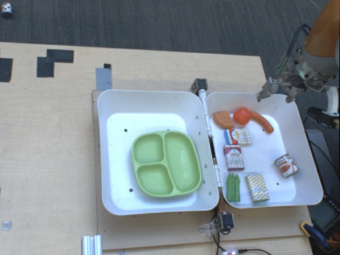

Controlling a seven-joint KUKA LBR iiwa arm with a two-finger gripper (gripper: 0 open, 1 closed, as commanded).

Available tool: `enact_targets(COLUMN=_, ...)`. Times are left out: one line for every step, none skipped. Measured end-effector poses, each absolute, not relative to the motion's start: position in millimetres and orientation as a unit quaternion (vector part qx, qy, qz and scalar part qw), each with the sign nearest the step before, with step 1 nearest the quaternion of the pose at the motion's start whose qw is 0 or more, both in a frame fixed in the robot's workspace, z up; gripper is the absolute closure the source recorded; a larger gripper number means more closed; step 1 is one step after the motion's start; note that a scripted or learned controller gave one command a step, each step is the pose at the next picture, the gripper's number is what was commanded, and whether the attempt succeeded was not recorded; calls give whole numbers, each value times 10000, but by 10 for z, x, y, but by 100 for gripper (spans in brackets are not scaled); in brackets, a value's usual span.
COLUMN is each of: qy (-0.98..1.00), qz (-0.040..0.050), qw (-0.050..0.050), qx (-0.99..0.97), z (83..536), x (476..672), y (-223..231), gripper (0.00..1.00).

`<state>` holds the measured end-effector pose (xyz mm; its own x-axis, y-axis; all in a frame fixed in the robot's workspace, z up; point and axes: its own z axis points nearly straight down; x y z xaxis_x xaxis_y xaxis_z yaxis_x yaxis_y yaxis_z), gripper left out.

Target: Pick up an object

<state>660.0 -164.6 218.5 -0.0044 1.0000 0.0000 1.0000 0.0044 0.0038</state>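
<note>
A pale wooden bench (48,142) is seen against dark carpet, bearing two white bins. The right bin (303,142) is taken as the landmark. The gripper (277,88) is poised above its far rim, nothing being held; whether the jaws are spread cannot be told. Inside the bin, an orange ball (241,116) lies near the far wall, beside a sausage (263,121), and a small can (286,166) is set well apart by the right wall. The approach step is judged to be in hand. A descent over one isolated object is required next.
</note>
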Motion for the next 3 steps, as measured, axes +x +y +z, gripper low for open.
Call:
enact_targets(qy=7087, qz=15, qw=19, qx=7055, z=945, x=6116, y=-1913, gripper=0)
enact_targets(qy=7092, qz=30, qw=39, qx=7050, z=1057, x=6130, y=-1908, gripper=100)
enact_targets(qy=7091, qz=29, qw=37, qx=7050, z=1056, x=6129, y=-1908, gripper=0)
